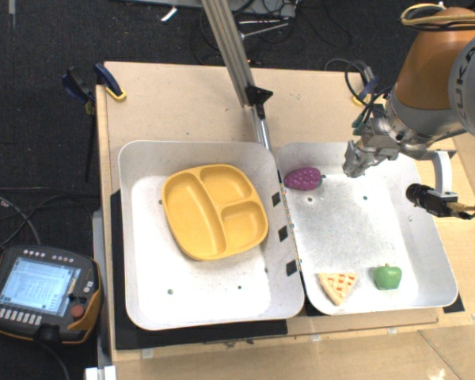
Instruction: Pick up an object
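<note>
You had the grey arm w/ the orange band point(437, 68) reaching in from the right, its two-finger gripper point(356, 165) hanging over the upper part of the right shallow white bin point(427, 252). The fingertips were too dark and small to read; you couldn't tell if they were spread or pressed together, and nothing showed between them.

Just left of the gripper, near the bin's upper left corner, lay the purple bunch of toy grapes point(303, 178), apart from the tool. Along the bin's near edge sat the tan toy pizza slice w/ red dots point(337, 286) and, just to its right, the green toy bell pepper point(387, 276), near each other but not touching, both well apart from the gripper.

In the left white bin point(142, 291) you had the yellow plastic divided plate point(214, 210), approx. central, lying flat, three compartments up. A teach pendant w/ a lit screen point(39, 293) sat on the floor at lower left.
</note>
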`<action>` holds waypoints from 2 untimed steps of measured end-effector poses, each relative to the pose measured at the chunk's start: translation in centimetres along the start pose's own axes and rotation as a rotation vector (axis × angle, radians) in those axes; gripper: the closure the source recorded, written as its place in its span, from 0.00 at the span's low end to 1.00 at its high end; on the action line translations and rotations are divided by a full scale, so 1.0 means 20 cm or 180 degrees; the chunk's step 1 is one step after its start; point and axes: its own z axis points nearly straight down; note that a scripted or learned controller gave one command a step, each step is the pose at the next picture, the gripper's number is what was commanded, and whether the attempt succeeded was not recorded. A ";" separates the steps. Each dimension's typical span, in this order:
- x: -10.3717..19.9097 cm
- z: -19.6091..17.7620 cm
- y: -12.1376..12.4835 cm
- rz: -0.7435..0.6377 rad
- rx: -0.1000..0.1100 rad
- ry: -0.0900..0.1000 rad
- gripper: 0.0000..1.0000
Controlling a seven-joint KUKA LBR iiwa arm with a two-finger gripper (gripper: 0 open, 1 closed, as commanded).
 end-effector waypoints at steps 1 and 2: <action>0.28 0.03 -0.09 -0.0020 0.0020 0.0009 1.00; 0.55 -0.03 -0.17 -0.0022 0.0015 0.0011 1.00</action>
